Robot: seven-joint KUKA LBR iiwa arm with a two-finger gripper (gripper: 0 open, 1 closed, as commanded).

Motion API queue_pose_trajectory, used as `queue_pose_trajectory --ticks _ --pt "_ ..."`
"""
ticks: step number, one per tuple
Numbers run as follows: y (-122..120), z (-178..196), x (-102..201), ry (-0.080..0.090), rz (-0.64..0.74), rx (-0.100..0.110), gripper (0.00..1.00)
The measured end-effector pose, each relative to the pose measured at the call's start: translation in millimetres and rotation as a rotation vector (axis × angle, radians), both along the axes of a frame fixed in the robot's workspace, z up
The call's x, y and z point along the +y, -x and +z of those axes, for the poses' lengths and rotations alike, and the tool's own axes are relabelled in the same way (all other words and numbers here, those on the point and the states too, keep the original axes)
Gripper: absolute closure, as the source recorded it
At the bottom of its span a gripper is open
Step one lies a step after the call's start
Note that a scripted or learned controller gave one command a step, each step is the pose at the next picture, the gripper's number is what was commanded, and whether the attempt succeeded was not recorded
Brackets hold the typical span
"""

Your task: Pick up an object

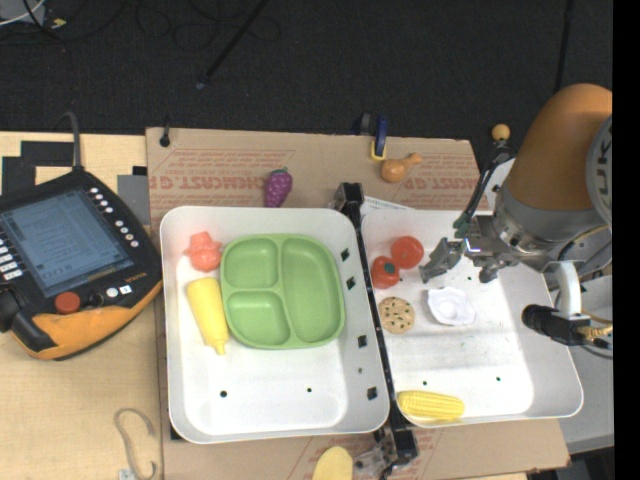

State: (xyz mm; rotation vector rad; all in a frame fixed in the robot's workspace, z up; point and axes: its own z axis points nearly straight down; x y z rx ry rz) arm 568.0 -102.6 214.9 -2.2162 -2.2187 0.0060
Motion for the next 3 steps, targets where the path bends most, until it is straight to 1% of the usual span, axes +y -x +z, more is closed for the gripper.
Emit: queue_pose_trajectory --ticks 1,2,3 --pt "5 -64 -1 -0.001 -0.001 0.002 0.0" --pt "2 -119 8 0.0 -0.003 -0.001 0.0" --pt "1 -124 6 0.001 -0.005 -0.008 0.0"
